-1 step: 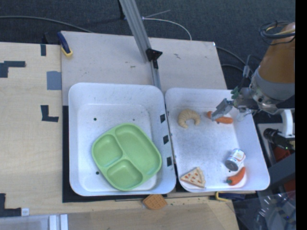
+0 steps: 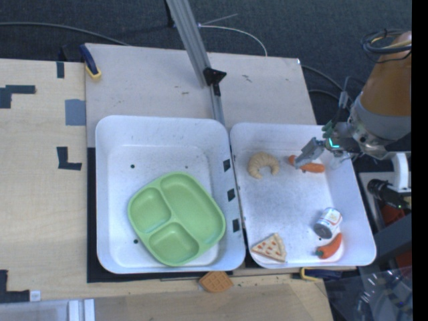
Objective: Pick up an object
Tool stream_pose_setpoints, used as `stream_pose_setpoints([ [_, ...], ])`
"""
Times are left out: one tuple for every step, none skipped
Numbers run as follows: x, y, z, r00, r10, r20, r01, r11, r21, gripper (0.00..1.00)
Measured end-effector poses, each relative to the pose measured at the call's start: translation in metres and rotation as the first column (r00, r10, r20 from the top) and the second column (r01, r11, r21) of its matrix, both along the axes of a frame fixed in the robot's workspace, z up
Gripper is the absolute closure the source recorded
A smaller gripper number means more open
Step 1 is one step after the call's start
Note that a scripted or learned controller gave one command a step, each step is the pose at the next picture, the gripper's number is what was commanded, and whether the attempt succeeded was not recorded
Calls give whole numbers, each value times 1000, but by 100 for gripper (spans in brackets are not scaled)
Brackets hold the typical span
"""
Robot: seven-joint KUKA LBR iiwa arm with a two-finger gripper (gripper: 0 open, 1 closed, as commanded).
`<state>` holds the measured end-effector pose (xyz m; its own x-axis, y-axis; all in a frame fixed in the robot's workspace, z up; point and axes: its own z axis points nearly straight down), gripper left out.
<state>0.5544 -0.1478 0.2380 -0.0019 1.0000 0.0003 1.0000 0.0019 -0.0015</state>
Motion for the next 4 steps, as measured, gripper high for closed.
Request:
stream_pose_setpoints([
  [6,-3,-61,1000,-1,-6,1,1000,0,0],
  [12,-7,-113,1000,-1,-6,1,1000,0,0],
  [13,-7,-148,1000,-1,2,1,1000,-2,0],
  [13,-6,-138,1000,0,2,0,1000,-1,100],
])
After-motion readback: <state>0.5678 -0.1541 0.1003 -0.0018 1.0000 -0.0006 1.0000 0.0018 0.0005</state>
